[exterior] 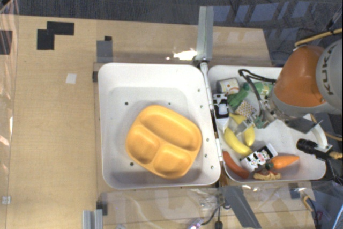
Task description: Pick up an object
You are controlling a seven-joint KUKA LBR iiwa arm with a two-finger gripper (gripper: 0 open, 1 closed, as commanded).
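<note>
A pale wooden bench (pixel 53 131) carries two shallow white plastic bins set side by side, their inner walls touching. The left white bin (pixel 112 115) is the larger-looking one, and a big yellow moulded plastic tray with three compartments (pixel 163 140) lies at a tilt in its middle, towards the near edge.

The grey arm with its orange band (pixel 300 80) reaches over the far right corner of the right white bin (pixel 313 171). Its two-finger gripper (pixel 261 114) hangs low over the middle of that bin, just beside a green-and-speckled packet (pixel 241 104); the wrist hides the tips, so I cannot tell how they stand.

In the right bin, a pair of yellow plastic bananas (pixel 238 138) lies near the middle. An orange plastic carrot (pixel 285 161) sits by the near edge, a dark red oblong toy (pixel 235 164) lies in the near left corner, and a small white box with printed marks (pixel 257 156) rests between them. A small white card with a picture (pixel 227 85) lies near the far left corner.
</note>
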